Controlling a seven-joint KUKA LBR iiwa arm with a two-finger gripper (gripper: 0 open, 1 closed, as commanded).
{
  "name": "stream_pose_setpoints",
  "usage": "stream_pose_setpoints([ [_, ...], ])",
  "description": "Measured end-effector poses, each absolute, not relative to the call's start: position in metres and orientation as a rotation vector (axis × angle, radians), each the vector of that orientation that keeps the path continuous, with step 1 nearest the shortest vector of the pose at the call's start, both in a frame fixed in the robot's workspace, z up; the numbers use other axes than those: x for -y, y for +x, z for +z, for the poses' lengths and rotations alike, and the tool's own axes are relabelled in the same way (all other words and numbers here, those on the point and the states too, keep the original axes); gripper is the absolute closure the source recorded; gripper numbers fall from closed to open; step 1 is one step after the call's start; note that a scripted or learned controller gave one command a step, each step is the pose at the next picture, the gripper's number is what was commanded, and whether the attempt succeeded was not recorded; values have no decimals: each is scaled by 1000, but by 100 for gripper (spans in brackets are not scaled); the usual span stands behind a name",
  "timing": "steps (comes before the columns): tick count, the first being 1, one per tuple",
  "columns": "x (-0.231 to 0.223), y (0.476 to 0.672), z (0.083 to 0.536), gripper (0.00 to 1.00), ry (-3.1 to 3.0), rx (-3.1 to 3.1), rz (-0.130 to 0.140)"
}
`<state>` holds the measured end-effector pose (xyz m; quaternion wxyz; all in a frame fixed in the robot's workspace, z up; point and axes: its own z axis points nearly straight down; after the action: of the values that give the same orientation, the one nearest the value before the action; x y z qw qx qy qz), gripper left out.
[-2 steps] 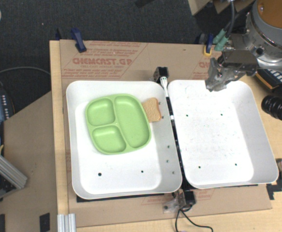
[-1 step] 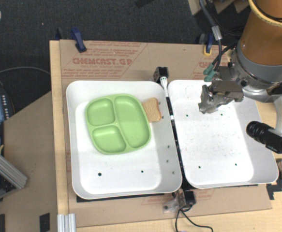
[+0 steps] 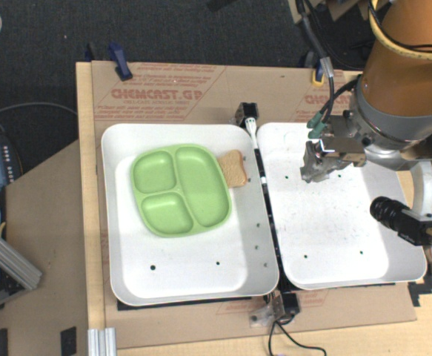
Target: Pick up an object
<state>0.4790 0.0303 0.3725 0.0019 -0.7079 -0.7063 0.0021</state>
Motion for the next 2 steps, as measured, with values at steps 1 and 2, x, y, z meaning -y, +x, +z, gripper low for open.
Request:
stream_pose_setpoints([
  [1, -88, 479, 393, 100, -2216, 2229, -6],
  [2, -83, 480, 415, 100, -2223, 2224, -5],
])
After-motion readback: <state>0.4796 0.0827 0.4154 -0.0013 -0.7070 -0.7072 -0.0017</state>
